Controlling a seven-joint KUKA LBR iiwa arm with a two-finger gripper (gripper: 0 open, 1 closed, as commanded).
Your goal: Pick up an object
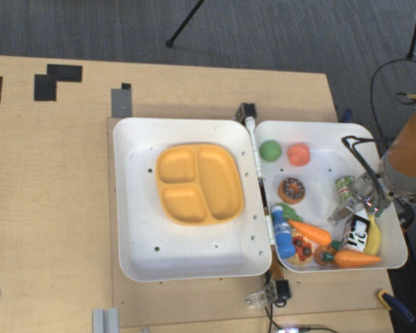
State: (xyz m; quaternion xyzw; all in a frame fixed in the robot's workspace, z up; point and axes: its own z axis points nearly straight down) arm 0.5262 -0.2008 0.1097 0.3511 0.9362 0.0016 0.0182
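Reaching into the right bin [385,144] from the desk's [48,207] right side, gripper [353,207] low among the toys.
Gripper is hanging over the crowded near corner, likely aiming where objects cluster; how far open it is, cannot tell, nothing visibly held. Banana [373,238] is lying just beside and below it, carrot [310,232] slightly left, donut [292,190] farther left.
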